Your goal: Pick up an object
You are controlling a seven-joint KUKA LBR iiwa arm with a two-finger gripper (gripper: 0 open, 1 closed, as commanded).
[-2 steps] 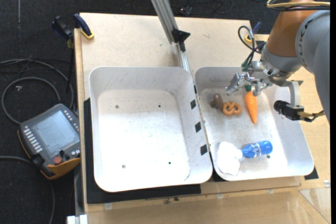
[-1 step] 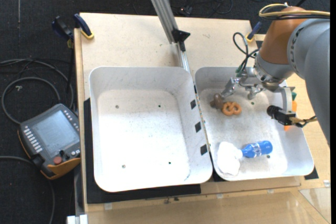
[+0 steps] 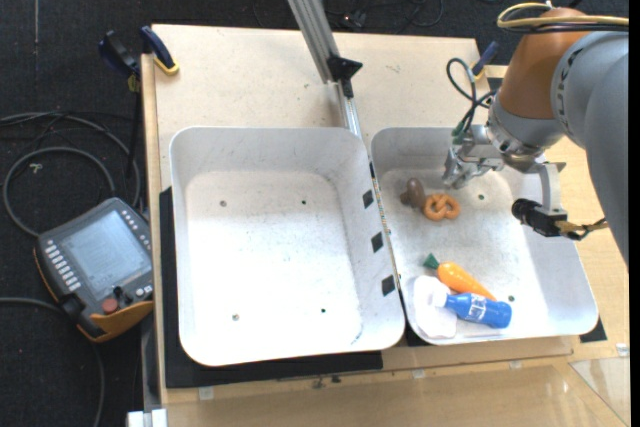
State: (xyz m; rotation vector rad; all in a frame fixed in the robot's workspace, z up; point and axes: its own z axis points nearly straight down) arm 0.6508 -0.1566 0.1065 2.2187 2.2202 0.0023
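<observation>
One pretzel (image 3: 440, 207) lies flat on the floor of the right-hand bin (image 3: 560, 290), near its upper middle, with one small brown lump (image 3: 412, 191) just beside it on the left. The pincer (image 3: 460, 167) hangs above and slightly right of the pretzel, close to it but with nothing visible between its tips; whether it is open or closed cannot be told from this angle. Lower in the same bin sit three more things clustered near the front left corner: one orange carrot with a green top (image 3: 462, 278), one blue bottle (image 3: 480, 310) lying on its side just below the carrot, and one white object (image 3: 432, 307) touching the bottle's left end. That makes five objects in the right bin. There are two white bins in all, side by side on the desk (image 3: 250, 75); the left bin (image 3: 265, 245) shows a bare floor. One grey arm with an orange band (image 3: 540, 65) reaches in from the right. Off the desk to the left, one handheld control pendant (image 3: 95, 260) rests on the dark floor.
</observation>
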